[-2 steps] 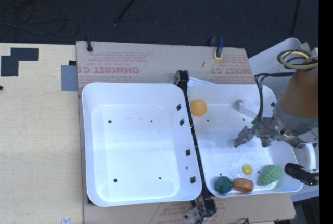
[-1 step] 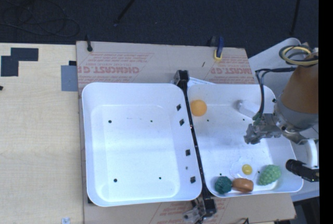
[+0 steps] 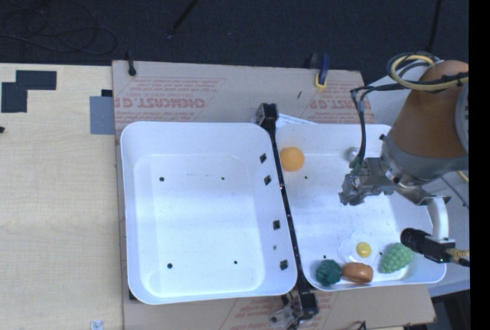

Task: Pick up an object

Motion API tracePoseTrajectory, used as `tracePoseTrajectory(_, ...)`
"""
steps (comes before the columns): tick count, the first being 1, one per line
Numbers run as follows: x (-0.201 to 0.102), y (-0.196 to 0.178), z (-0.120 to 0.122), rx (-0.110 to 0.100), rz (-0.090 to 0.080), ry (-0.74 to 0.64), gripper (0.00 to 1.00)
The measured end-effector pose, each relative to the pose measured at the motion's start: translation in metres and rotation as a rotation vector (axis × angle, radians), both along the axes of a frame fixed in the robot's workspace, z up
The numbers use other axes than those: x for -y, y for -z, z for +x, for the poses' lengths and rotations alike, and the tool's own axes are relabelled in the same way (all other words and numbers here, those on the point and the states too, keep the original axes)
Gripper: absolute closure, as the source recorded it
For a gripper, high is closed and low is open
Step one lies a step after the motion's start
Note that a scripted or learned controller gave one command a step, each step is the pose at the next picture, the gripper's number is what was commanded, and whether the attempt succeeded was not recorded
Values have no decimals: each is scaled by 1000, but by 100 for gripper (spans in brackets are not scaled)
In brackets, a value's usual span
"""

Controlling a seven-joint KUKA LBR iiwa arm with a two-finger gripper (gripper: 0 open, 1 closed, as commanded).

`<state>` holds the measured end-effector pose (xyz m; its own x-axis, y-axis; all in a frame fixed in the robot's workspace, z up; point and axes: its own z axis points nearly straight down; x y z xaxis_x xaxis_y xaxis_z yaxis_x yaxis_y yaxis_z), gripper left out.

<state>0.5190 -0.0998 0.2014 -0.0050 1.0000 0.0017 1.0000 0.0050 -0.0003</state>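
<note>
In the right bin (image 3: 321,236) lie several small objects. An orange ball (image 3: 292,159) rests near the bin's far left corner. Along the front edge sit a dark green lump (image 3: 329,272), an orange-brown piece (image 3: 357,272), a light green bumpy piece (image 3: 396,257) and a fried-egg shape with a yellow yolk (image 3: 362,249). My gripper (image 3: 354,191) hangs over the middle of the right bin, pointing down and left, well right of the orange ball and above the front-row objects. Nothing shows between its fingers.
The left bin (image 3: 199,214) lies beside the right one, with a black divider strip (image 3: 279,198) between them. A black cylindrical part (image 3: 427,245) with cables pokes in at the right bin's front right corner. Cardboard (image 3: 191,95) lies under both bins.
</note>
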Motion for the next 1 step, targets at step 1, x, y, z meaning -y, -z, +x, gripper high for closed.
tracePoseTrajectory(1, -70, -31, 1, 0, 1, -3, 100)
